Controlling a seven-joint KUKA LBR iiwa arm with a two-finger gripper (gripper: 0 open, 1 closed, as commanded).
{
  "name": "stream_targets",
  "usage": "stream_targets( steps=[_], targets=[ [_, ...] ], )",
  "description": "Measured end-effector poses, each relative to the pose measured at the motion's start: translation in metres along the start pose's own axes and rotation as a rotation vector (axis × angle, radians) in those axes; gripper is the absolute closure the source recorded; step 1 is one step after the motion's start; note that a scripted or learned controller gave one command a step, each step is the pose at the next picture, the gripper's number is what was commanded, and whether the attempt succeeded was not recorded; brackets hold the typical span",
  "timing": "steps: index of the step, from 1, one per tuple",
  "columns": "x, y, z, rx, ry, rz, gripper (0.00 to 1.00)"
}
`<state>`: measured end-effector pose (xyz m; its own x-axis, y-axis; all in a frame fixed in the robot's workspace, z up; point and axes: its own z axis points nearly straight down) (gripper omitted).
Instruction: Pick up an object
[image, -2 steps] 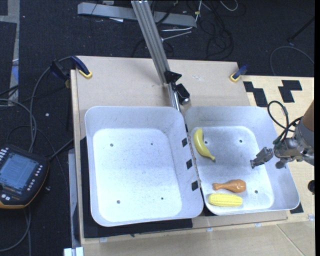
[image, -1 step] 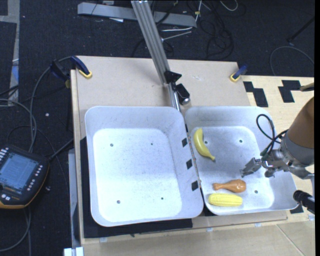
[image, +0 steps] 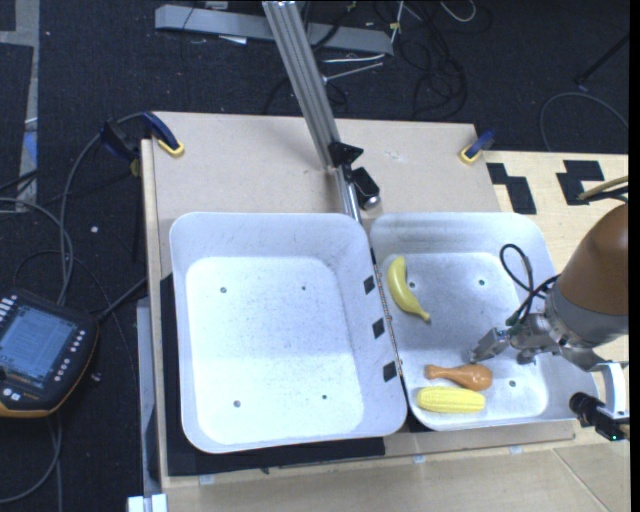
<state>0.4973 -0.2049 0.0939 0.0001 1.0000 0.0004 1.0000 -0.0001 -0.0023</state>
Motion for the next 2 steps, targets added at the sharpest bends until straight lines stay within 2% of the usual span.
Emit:
stream_targets(
  steps=[1,2],
  targets=[
    [0.0,0.001,-0.012,-0.003,-0.001,0.0,1.0],
    [-0.007,0.003,-0.072,-0.007,-0.002,0.0,1.0]
  ],
)
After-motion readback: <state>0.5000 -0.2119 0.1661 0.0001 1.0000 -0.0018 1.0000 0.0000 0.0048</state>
